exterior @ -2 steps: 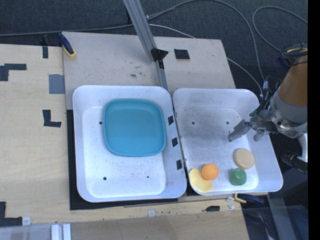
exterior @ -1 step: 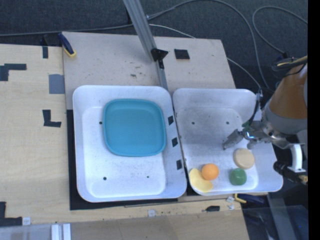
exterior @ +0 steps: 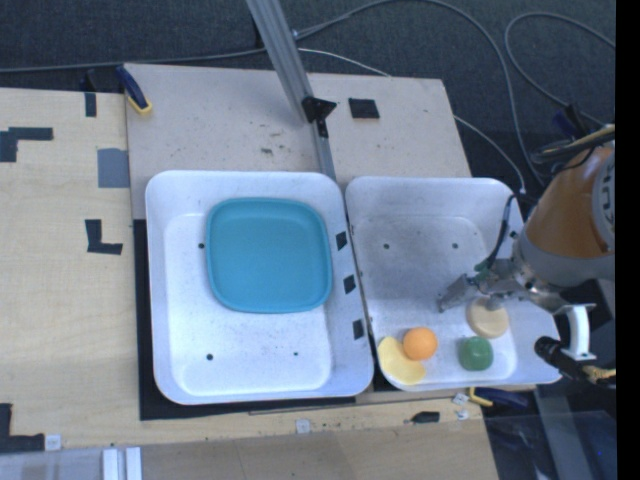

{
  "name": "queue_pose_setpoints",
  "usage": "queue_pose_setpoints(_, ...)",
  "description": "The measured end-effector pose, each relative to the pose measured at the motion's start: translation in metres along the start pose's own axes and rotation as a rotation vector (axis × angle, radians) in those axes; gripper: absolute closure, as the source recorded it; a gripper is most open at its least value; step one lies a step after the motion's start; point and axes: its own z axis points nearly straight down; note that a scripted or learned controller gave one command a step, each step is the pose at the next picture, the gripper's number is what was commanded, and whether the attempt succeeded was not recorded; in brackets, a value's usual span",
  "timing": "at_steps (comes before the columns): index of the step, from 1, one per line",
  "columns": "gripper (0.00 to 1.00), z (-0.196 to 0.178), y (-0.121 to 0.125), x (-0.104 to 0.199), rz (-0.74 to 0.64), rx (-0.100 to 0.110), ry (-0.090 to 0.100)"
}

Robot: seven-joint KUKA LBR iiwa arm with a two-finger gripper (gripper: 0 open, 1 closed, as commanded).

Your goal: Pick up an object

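Arm (exterior: 572,218): grey with orange band, enters from the right, bent down over the right bin's near right part.
Gripper (exterior: 478,290): low in the right bin (exterior: 420,228), dark fingers spread toward the left; grip state can't be told at this angle. Nothing seen between the fingers.
Beige disc (exterior: 488,319): round, pale, just below the gripper, touching or nearly so; contact unclear.
Green piece (exterior: 475,353): small, near front wall of right bin, just below the beige disc.
Orange ball (exterior: 419,344): front of right bin, left of the green piece, resting against the yellow piece.
Yellow piece (exterior: 396,363): curved, front left corner of right bin, partly under the ball.
Left bin (exterior: 175,298): holds a blue plate (exterior: 268,254), flat, toward the far side.
Pole (exterior: 285,43): grey, slants down from top to the gap between the bins.
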Motion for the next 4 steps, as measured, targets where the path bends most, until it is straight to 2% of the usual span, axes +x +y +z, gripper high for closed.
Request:
queue_pose_setpoints(1,1.0,-0.011,0.0,0.0,0.0,-0.002,-0.001)
queue_pose_setpoints(3,1.0,-0.097,0.006,-0.008,0.0,-0.002,-0.001)
queue_pose_setpoints(4,1.0,-0.125,0.007,-0.008,0.0,0.0,0.0)
